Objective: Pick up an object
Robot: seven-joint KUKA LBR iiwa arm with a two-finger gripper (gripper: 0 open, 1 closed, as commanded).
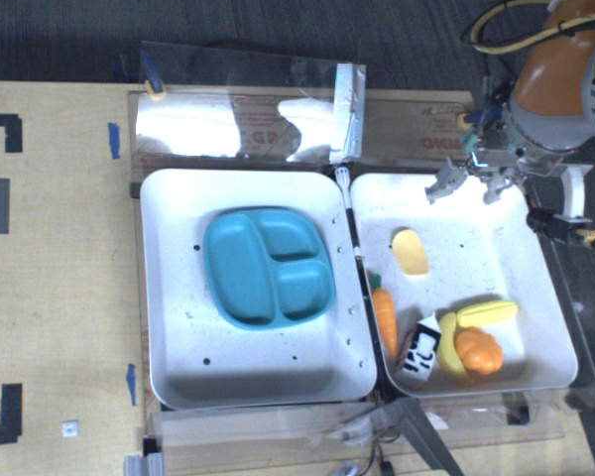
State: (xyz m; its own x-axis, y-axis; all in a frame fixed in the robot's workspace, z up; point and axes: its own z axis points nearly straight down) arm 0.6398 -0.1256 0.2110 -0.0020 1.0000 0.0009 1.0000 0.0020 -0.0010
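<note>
Two white bins sit side by side on a wooden bench. Left bin [169,365] holds a blue divided tray [268,266]. Right bin [545,296] holds a pale yellow piece [410,251] near its middle, a carrot [385,320] along the left wall, and a black-and-white item [422,350] beside yellow [486,314] and orange [478,351] toys at the near edge. Gripper [468,183] hovers over the right bin's far edge, fingers spread apart, holding nothing.

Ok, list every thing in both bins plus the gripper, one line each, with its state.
gripper: open, holding nothing, above right bin's far edge
blue tray: flat in left bin, compartments bare
pale yellow piece: lying flat, alone
carrot: lying along right bin's left wall
black-and-white box: tilted
orange fruit: resting on yellow toy
</note>
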